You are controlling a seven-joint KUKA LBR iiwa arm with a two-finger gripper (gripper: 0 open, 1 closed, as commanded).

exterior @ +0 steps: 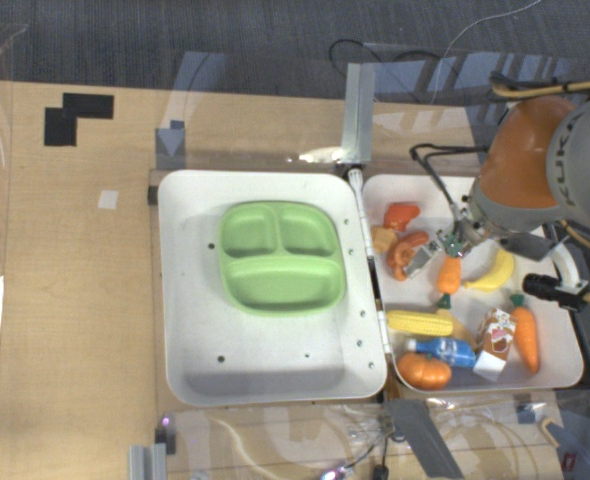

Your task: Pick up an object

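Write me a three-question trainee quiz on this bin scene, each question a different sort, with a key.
1. True or false: the green divided plate lies in the left bin.
2. Multiple choice: the gripper hangs over which bin? A) the left bin B) the right bin C) neither, it is over the bench
3. Fill in: the yellow item lying between the small carrot and the blue bottle is an ear of ____.

Key: 1 true; 2 B; 3 corn.
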